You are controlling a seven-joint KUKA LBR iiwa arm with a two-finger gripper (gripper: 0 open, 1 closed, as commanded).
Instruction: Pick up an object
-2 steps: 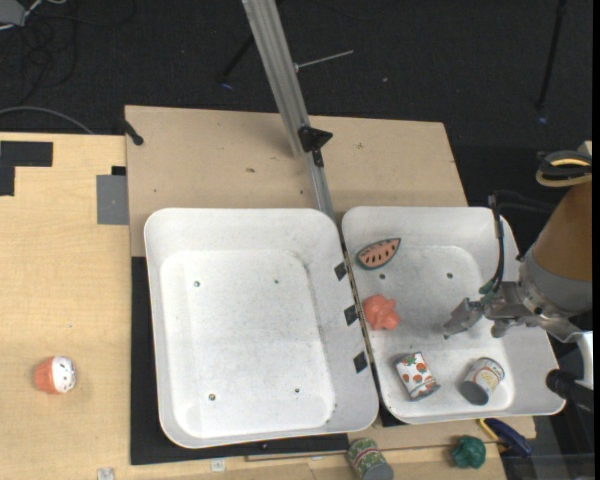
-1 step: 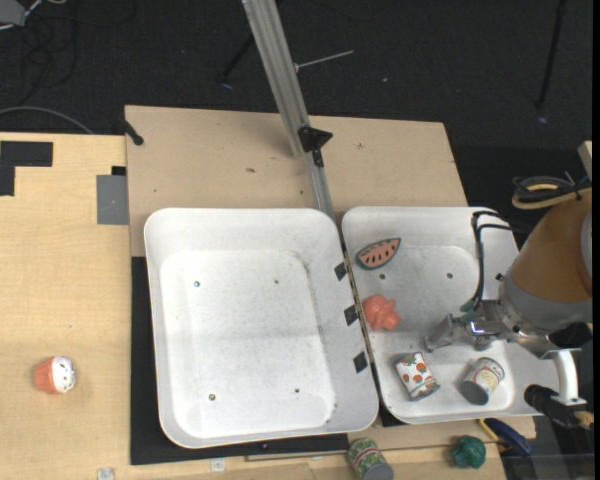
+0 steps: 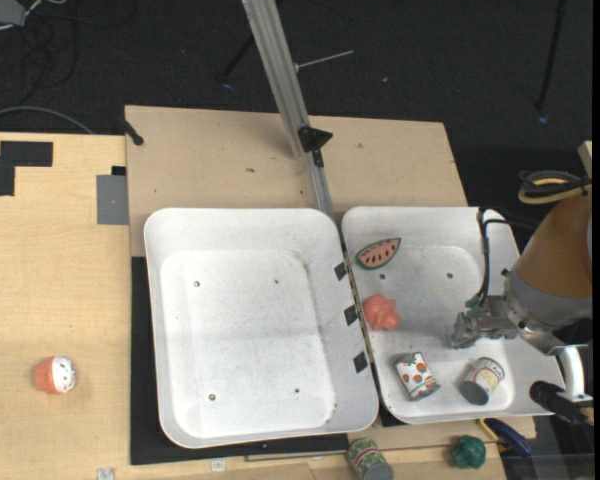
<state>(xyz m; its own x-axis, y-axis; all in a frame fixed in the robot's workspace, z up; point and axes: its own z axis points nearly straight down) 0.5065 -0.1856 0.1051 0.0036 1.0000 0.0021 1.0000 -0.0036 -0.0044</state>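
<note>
The arm [image 3: 555, 258] reached in from the right, its orange band above the wrist, the gripper [image 3: 467, 330] held low toward the near right.

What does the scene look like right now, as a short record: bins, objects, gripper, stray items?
left bin: shallow white tray
right bin: shallow white tray
right bin contents: watermelon-slice toy; orange-pink lumpy toy; white box with red spots; small tilted can
gripper: low in the right bin, above the can, holding nothing visible
off-bin items: orange and white ball on the wooden surface at left; green object and dark can at the front edge
</note>
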